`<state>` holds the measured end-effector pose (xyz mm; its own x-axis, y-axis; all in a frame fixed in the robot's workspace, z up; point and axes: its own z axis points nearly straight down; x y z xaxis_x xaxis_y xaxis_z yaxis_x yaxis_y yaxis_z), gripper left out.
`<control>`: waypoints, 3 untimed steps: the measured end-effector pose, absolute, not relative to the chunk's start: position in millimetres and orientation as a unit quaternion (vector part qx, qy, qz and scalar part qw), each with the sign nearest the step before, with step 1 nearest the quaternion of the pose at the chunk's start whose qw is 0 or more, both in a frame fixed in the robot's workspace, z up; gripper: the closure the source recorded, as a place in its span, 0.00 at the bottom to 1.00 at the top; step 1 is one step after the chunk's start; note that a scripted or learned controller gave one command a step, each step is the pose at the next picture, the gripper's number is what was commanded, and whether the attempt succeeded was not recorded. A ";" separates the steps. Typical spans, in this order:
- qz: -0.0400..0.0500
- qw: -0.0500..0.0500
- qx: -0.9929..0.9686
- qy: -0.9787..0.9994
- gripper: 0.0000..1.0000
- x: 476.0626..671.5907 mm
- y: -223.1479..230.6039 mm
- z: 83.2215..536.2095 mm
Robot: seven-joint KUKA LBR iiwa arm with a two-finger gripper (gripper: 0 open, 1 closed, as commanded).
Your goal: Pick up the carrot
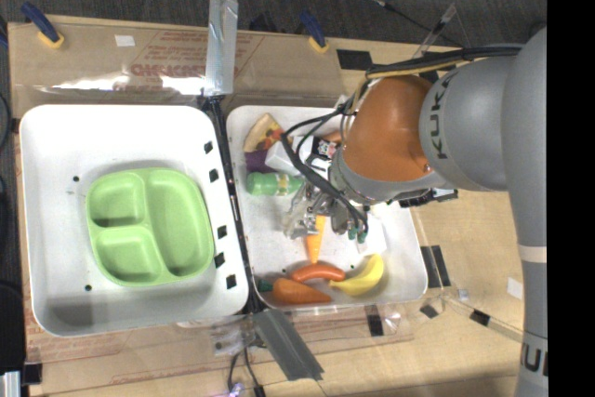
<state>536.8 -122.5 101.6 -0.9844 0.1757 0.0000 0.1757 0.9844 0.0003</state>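
A small orange carrot (314,244) lies in the right bin (402,248), its thin tip pointing toward the front wall. My gripper (325,220) is low in this bin, directly over the carrot's thick end. The fingers (301,220) stand open on either side of that end, and the carrot rests on the bin floor. The orange wrist band and the grey arm hide the bin's back right part.
Close in front of the carrot lie a red pepper (318,271), an orange sausage-shaped toy (296,292) and a yellow banana (363,276). A green bottle (271,184) and a purple and yellow item (264,137) sit at the back left. The left bin holds a green divided plate (149,224).
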 end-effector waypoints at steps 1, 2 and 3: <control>0.000 0.003 0.003 1.000 1.00 504.4 -83.9 199.4; 0.000 0.000 -0.187 0.982 1.00 537.2 -160.4 168.7; 0.000 0.001 -0.188 0.982 0.00 537.7 -159.2 169.0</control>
<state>537.7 -159.2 169.0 -0.9295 -0.3689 -0.0013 -0.3689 0.9295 -0.0006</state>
